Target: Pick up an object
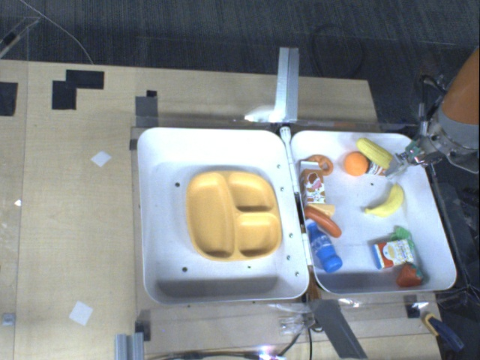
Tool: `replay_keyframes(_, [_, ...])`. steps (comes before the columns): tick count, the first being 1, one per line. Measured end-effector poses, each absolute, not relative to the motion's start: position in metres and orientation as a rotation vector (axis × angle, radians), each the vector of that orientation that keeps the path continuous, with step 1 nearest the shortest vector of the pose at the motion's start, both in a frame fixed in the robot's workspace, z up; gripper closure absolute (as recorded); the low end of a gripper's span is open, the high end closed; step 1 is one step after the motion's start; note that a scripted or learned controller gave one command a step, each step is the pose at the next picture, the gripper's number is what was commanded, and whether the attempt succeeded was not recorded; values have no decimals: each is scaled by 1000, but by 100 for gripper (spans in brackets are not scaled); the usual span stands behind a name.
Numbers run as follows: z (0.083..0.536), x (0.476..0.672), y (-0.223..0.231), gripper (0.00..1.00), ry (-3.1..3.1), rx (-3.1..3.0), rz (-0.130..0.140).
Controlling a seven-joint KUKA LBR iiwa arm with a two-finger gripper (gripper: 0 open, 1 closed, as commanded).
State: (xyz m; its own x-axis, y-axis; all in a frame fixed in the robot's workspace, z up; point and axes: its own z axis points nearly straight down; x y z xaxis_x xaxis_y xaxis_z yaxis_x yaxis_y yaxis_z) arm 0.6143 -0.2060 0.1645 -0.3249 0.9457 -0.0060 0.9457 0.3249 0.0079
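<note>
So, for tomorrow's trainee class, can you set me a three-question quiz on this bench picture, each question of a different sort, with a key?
1. True or false: the yellow divided tray lies in the left bin.
2. Multiple choice: which thing lies nearest the tool? A) blue bottle B) corn cob C) strawberry
3. Fill in: the banana lies in the ____ bin.

Key: 1 true; 2 B; 3 right.
</note>
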Motion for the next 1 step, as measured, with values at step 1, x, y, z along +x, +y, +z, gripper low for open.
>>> replay_keyframes(1, [163, 614, -205, 0, 2551, 1820, 4])
